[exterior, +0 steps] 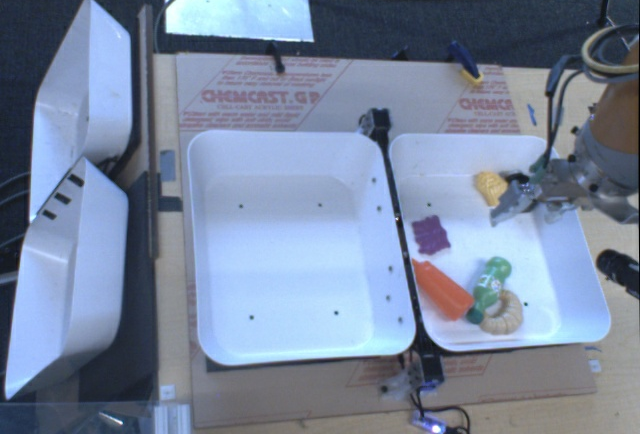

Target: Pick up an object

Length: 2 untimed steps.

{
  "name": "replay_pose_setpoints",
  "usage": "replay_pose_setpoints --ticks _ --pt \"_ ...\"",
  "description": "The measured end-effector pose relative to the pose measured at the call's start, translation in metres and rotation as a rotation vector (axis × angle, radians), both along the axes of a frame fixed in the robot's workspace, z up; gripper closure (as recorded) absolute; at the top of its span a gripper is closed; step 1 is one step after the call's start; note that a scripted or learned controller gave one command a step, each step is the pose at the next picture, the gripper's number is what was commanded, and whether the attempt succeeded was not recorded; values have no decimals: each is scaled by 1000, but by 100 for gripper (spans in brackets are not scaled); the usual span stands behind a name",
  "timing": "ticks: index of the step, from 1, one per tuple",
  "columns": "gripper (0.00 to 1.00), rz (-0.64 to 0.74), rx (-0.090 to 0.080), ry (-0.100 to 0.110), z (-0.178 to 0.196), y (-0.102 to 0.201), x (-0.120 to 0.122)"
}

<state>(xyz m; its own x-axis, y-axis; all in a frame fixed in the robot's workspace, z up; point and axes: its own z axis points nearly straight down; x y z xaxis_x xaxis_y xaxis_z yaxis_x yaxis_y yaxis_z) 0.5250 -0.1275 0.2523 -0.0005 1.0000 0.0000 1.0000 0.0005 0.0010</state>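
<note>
Where the right bin point(570, 267) holds toys, end effector point(508, 202) state unclear, ridged yellow piece point(490, 187), purple block point(431, 234).

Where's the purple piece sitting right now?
The purple piece lies in the right bin, near its left wall, just above the orange carrot and lower-left of the yellow item.

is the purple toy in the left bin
No, the purple toy lies in the right bin, near the divider, above the orange carrot.
</note>
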Motion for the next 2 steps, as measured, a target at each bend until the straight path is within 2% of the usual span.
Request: replay_pose_setpoints --ticks 1,2 --pt "0 2 1 6 -75 28 46" --pt "0 0 0 0 -72 26 47"
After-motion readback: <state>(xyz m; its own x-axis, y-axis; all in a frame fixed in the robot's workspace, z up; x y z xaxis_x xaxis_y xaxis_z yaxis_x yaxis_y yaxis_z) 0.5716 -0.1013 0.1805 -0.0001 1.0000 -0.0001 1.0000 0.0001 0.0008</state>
